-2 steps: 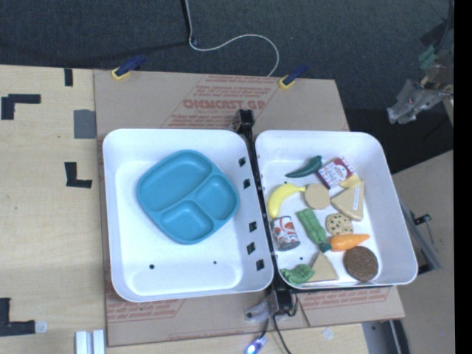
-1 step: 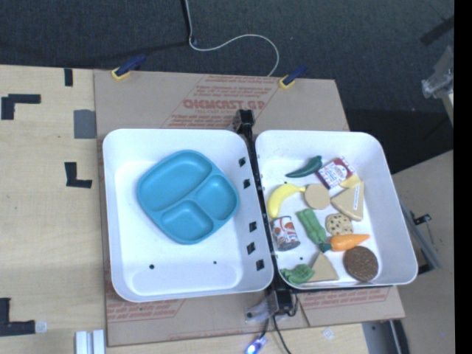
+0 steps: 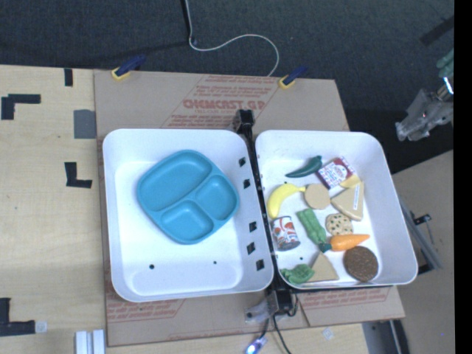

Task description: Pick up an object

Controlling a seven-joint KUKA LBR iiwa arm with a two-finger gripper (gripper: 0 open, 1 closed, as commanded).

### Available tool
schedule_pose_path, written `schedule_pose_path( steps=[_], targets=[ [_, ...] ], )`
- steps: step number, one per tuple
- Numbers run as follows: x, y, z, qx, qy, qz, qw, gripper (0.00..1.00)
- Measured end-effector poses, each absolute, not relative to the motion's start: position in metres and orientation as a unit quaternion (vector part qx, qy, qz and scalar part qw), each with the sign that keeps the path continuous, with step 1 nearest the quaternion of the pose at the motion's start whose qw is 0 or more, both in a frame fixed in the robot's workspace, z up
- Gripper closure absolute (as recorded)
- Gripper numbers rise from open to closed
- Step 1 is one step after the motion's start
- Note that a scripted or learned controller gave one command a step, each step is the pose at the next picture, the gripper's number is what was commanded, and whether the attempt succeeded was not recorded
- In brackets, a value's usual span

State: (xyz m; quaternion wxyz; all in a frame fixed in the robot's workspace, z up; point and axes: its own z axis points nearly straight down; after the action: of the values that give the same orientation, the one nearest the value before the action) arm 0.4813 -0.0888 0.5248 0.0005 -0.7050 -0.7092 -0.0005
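Observation:
The right bin point(image 3: 391, 198) holds several toy foods. Among them are a yellow banana point(image 3: 284, 196), a dark green pepper point(image 3: 304, 168), a red packet point(image 3: 333, 172), a small can point(image 3: 285, 232), an orange carrot point(image 3: 348, 241), a brown round patty point(image 3: 361, 262) and a cheese wedge point(image 3: 351, 200). A blue divided plate point(image 3: 188, 195) lies in the left bin point(image 3: 122, 220). My gripper point(image 3: 422, 120) hangs at the far right, outside and above the right bin's upper right corner, well away from every object.
A chocolate-chip cookie point(image 3: 338, 223), a green bean pod point(image 3: 311, 226), a tan triangle point(image 3: 323, 268) and a leafy green piece point(image 3: 297, 274) fill out the right bin. Both bins rest on cardboard point(image 3: 214, 102). A white cable point(image 3: 236, 43) loops behind.

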Motion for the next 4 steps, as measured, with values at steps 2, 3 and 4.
schedule_pose_path(
  steps=[2,3,4],
  targets=[
    [0.484,0.061,0.534,-0.703,-0.711,-0.0002,0.001,1.00],
    [0.483,0.127,0.534,-0.704,-0.710,0.0001,0.001,1.00],
    [0.483,0.181,0.534,-0.705,-0.709,0.0003,0.001,1.00]
  ],
)
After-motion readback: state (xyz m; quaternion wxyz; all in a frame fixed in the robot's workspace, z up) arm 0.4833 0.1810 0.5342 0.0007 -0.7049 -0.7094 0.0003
